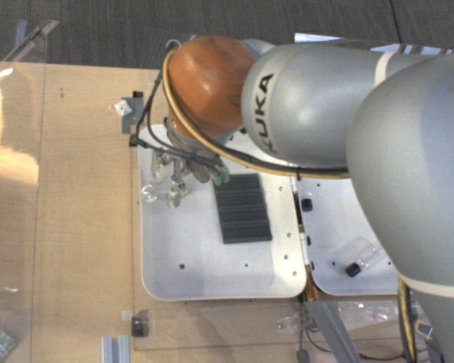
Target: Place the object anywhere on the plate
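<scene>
Seemingly, the gripper (169, 178) hung over the upper left of the left bin (212, 271); whether it held anything could not be told. The dark ribbed plate (243, 208) lay just to its right, long axis running up-down.

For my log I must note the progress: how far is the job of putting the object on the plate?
Done: the gripper is over the upper left part of the left bin, beside the dark ridged plate. In hand: I cannot tell whether it holds anything. Left: nothing lies on the plate, so the placing looks still to do.
</scene>
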Tool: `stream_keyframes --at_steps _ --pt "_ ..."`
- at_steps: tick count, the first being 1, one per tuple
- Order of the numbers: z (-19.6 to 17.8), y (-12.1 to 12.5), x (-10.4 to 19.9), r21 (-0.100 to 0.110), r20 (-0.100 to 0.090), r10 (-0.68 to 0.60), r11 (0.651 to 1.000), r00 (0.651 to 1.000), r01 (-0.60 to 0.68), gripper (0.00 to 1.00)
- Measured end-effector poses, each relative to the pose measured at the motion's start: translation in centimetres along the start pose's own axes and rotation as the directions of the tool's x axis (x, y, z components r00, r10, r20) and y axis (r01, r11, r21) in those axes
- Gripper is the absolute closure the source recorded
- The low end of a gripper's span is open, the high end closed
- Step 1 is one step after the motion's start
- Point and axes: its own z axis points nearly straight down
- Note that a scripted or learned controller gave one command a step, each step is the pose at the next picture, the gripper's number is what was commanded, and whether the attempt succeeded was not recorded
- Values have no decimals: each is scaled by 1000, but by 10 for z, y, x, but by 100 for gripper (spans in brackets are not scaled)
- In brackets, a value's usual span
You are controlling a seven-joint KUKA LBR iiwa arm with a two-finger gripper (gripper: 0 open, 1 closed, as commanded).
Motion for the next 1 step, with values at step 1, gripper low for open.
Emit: stream_keyframes --at_steps 1 --pt "-150 -10 -18 1 3 407 914 914 -407 100"
